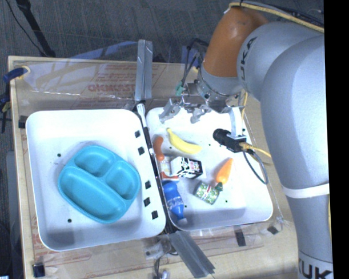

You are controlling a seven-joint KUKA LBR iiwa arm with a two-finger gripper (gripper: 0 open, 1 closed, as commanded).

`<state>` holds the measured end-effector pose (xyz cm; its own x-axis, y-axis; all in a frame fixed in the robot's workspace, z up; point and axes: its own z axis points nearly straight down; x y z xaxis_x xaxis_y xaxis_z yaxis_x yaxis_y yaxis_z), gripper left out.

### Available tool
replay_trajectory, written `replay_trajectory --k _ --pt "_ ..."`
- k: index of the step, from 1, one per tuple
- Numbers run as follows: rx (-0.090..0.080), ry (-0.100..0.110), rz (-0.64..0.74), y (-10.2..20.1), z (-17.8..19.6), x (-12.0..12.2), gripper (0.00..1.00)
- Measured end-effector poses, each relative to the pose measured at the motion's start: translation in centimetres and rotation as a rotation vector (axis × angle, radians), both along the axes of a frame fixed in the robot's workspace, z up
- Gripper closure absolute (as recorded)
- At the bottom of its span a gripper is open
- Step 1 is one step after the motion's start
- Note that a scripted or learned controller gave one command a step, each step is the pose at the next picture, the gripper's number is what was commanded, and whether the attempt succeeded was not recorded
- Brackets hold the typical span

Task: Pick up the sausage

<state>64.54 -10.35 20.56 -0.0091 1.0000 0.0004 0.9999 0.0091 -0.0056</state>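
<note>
I see the gripper [184, 109] hanging over the far left corner of the right bin [254, 207], its two fingers spread apart with nothing between them. The sausage [158, 146], a short reddish-orange piece, lies against the left wall of that bin, just near of the gripper and apart from it. A banana [183, 142] sits just right of the sausage, closer to the fingers. Nearer to me along the same wall I see a blue bottle [174, 201] lying down, with a black and white carton [186, 167] between it and the banana. A carrot [223, 171] rests toward the right side, and a small green packet [206, 193] lies just near of it. The left bin [43, 135] holds a blue divided plate [99, 182].
</note>
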Motion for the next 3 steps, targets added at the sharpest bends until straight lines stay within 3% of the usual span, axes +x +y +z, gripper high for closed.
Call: replay_trajectory --k 1,2,3 --pt "0.001 0.002 0.006 0.2 1.0 0.0 1.0" --pt "-0.002 -0.003 -0.081 -6.7 -2.4 0.9 1.0" --pt "0.0 0.0 -0.202 -8.9 -6.5 1.2 1.0"
